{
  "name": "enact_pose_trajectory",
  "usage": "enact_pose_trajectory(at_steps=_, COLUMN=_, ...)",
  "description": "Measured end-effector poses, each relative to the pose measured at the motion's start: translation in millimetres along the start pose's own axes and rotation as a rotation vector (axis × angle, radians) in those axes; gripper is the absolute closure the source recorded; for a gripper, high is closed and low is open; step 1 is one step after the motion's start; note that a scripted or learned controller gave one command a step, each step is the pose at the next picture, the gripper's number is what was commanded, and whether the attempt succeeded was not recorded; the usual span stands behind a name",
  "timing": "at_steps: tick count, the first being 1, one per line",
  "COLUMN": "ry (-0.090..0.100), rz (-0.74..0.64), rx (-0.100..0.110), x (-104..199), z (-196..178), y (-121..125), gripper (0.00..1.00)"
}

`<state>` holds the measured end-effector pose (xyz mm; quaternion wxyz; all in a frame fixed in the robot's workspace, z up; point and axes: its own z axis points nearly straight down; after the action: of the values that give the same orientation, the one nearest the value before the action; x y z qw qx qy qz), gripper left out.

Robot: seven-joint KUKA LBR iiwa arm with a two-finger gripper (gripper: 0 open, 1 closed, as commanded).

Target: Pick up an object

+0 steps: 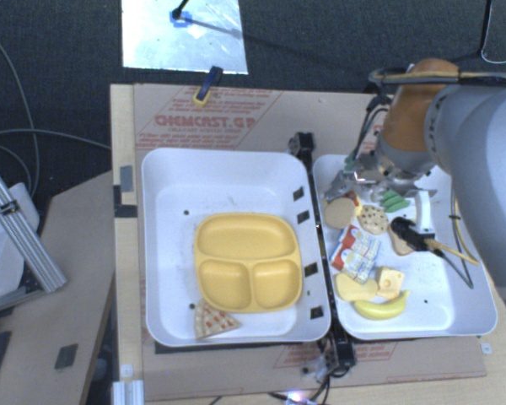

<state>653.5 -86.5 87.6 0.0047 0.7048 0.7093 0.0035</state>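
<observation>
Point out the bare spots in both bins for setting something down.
Left white bin: bare floor above and left of the yellow three-compartment plastic tray. Right white bin: bare floor right of the yellow toy banana; its left half is crowded.

Right bin (464,310) crowded with food; left bin's (164,226) rim floor lies open.

light: bright, even | glare: foil sheet (184,22) (top) | focus: slightly soft

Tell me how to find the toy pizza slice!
Look in the left white bin, the one holding the yellow divided tray. The pizza slice lies just below the tray's lower left corner. It is the bin's only triangle, tan with red spots.
</observation>
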Motion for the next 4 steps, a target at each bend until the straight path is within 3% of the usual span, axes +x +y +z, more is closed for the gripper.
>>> enact_pose_trajectory(at_steps=1, ry=0.001, rz=0.001, rx=0.007, x=-12, z=2, y=17, gripper=0.0)
enact_pose_trajectory(at_steps=2, ry=0.002, rz=0.001, rx=0.011, x=-3, z=3, y=4, gripper=0.0)
enact_pose_trajectory(at_steps=3, ry=0.002, rz=0.0, rx=0.007, x=1, z=2, y=16, gripper=0.0)
enact_pose_trajectory(at_steps=4, ry=0.001, rz=-0.002, rx=0.003, x=1, z=-10, y=18, gripper=1.0)
